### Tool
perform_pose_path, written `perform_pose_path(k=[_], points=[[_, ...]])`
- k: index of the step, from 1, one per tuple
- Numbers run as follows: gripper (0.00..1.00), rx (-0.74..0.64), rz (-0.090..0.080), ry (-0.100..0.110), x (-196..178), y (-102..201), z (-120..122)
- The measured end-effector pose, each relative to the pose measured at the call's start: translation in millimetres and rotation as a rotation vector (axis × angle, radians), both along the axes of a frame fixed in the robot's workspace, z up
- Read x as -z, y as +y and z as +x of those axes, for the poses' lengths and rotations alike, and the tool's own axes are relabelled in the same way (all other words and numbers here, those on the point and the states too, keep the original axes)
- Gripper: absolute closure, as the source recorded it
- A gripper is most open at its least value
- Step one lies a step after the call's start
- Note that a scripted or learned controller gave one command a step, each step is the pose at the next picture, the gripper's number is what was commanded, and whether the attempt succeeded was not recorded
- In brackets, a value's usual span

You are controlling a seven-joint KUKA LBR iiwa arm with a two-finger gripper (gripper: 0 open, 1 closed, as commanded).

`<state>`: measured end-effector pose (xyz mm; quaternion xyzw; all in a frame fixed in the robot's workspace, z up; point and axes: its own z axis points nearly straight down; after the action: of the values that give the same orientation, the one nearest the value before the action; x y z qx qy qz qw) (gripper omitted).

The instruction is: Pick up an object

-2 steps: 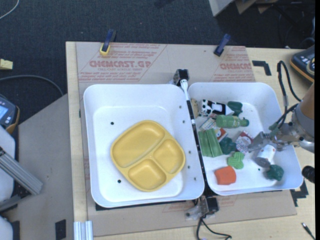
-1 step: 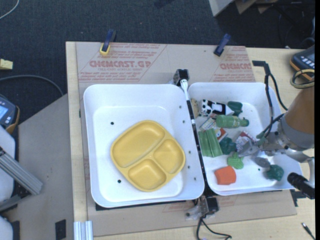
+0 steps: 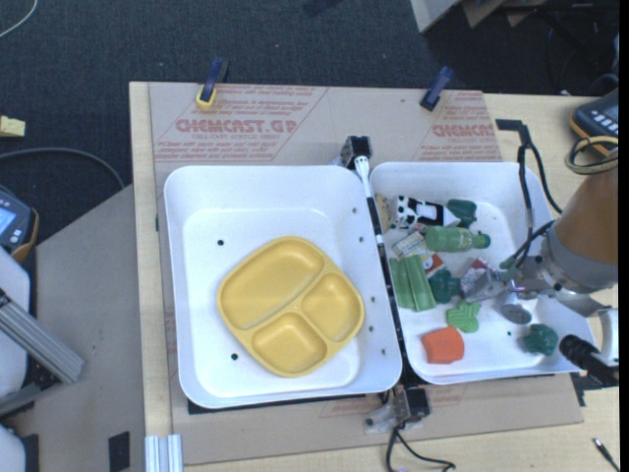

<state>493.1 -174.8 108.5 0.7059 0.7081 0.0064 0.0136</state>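
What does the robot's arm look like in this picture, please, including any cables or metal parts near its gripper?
The arm comes in from the right as a thick rounded link, orange-brown in this view, with a grey band below it. Beneath that is a cluster of silvery metal parts around the gripper, too blurred to make out in detail. Thin black cables loop up from the wrist area.

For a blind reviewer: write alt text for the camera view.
The gripper hangs over the right bin among small toys, including an orange block and a green bottle. The left bin holds a yellow divided plate.
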Motion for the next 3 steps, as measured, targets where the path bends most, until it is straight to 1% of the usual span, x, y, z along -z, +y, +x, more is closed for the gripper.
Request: perform_pose_path(k=[1,2,3], points=[[1.00,0.002,-0.002,-0.001,-9,-1,0],[1.00,0.001,0.007,0.022,-68,7,3],[1.00,0.002,0.007,0.021,-119,7,5]])
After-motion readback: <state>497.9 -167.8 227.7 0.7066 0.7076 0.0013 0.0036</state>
